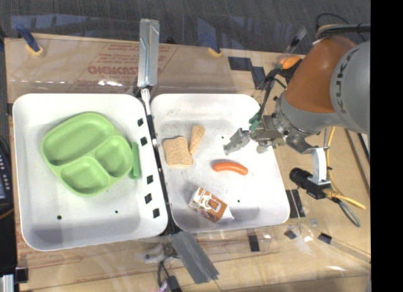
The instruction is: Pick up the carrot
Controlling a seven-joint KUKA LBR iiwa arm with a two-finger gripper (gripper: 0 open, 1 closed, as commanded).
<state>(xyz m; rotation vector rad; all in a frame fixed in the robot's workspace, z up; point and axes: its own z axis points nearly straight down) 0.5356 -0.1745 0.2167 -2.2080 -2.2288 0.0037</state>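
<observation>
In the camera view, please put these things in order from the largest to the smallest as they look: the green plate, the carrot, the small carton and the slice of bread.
1. green plate
2. small carton
3 and 4. slice of bread and carrot: they look too close to rank; the bread is wider, the carrot longer and thin.

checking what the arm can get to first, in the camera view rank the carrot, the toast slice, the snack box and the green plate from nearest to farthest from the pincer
1. carrot, just below and left of the pincer, right bin
2. toast slice, to the left, near the divider
3. snack box, lower down, near the right bin's front edge; not much farther than the toast slice
4. green plate, over in the left bin
</observation>
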